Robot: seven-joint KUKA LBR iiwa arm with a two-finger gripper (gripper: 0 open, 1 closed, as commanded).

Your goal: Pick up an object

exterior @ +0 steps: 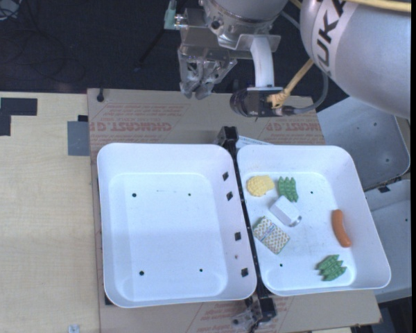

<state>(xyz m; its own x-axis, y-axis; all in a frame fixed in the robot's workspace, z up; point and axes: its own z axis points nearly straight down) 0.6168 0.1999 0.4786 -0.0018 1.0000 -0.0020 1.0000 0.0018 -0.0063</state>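
Observation:
My gripper (198,82) hangs high above the back edge of the bench, over the cardboard behind the left bin, with nothing seen between its fingers. In the right bin (364,207) lie a yellow corn piece (260,184), a dark green leafy piece (287,188), a white block (285,211), a checkered yellow-and-grey pad (271,234), an orange sausage-shaped piece (341,227) and a bright green piece (331,267).
The left bin (111,207) sits beside the right one, joined by a black clip strip (236,214). Both rest on a cardboard sheet (145,120). The grey arm (360,33) fills the upper right.

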